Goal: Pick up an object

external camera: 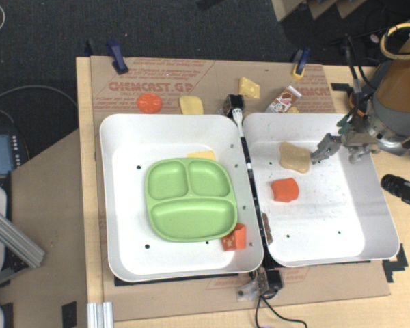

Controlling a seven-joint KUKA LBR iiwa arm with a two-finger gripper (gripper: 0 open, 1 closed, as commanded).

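Nearest the camera, a small orange block (236,238) leans against the lower right corner of a green divided plate (190,199), which fills the middle of the left bin (119,183). A pale yellow piece (201,156) peeks out from behind the plate's far edge. In the right bin (355,231) lie a red-orange chunk (285,190) and, just beyond it, a tan bread-like piece (294,158). The pincer (322,149) reaches in from the right and hangs just beside the tan piece; whether it touches it, or how its tips are set, I cannot tell. Behind the bins, on the cardboard-covered worktop (55,203), rest an orange round object (149,102), a yellow piece (190,105), a yellow wedge (249,87) and a small red-and-white packet (283,101).
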